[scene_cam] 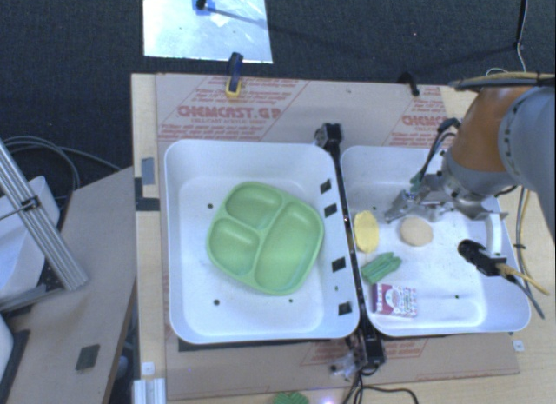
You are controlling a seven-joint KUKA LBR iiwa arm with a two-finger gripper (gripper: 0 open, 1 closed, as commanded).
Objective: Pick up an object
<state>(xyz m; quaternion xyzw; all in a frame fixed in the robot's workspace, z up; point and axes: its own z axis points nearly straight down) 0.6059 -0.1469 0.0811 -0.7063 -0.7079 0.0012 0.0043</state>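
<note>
My gripper (420, 209) hangs low over the right bin (504, 307), near its back middle. Its fingers stand spread, with nothing between them. A tan round object (417, 233) lies just in front of the fingertips, very close to or touching them. Left of it lies a yellow oval object (367, 231), by the bin's left wall. A small green object (380, 267) sits in front of the yellow one. A red-and-white packet (394, 300) lies near the front left corner. The arm's orange band (482, 129) shows at the right.
The left bin (187, 307) holds a green divided plate (265, 237). A black divider with clips (340, 220) runs between the bins. A black part of the arm with cables (486, 259) reaches over the right bin's right side. A metal frame (39, 220) stands at the far left.
</note>
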